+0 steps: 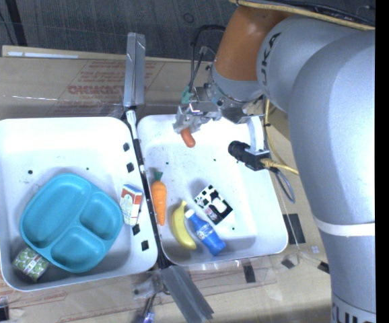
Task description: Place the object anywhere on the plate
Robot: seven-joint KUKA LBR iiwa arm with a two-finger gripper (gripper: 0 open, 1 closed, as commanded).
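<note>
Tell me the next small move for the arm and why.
Probably carry it left, across the divider toward the blue plate. The gripper sits high over the right bin with a small orange-red object at the tips of its jaws, seemingly held, while the plate lies in the left bin.

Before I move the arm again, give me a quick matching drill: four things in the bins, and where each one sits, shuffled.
Things:
1. plate
2. carrot
3. banana
4. small orange piece

Places:
A. right bin, along the divider
B. left bin, middle
C. under the gripper, at the far end of the right bin
D. right bin, near edge, beside the blue bottle

Pairs: 1-B, 2-A, 3-D, 4-C
</note>
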